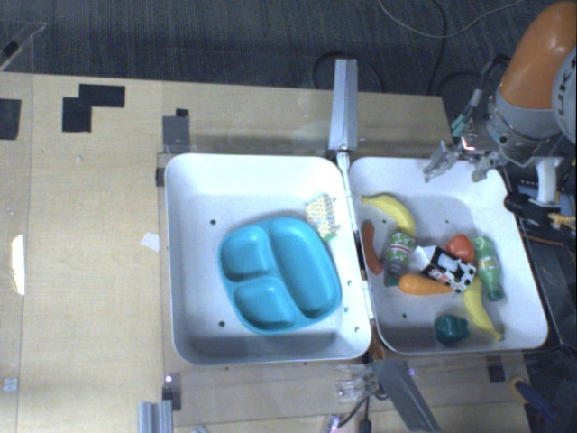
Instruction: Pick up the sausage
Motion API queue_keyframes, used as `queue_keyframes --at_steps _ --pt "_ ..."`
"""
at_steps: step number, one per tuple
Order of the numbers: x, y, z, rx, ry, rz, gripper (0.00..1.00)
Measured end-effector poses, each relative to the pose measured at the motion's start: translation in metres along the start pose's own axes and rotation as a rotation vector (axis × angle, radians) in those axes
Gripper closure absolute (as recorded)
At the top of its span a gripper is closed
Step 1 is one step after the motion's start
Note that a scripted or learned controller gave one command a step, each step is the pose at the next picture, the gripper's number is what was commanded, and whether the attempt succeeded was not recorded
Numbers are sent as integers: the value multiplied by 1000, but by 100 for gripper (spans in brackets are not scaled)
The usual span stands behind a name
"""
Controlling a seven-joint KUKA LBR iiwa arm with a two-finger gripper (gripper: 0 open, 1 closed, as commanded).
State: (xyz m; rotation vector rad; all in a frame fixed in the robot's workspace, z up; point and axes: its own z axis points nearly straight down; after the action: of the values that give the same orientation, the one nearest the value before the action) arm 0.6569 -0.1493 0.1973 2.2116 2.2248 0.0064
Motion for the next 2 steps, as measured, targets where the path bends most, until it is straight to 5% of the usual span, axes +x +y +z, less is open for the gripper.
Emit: queue_keyframes --at_steps 1,2 --pt "-40 -50 69 0 -1 -257 0" --pt "-40 -47 56 -8 -3 -259 100"
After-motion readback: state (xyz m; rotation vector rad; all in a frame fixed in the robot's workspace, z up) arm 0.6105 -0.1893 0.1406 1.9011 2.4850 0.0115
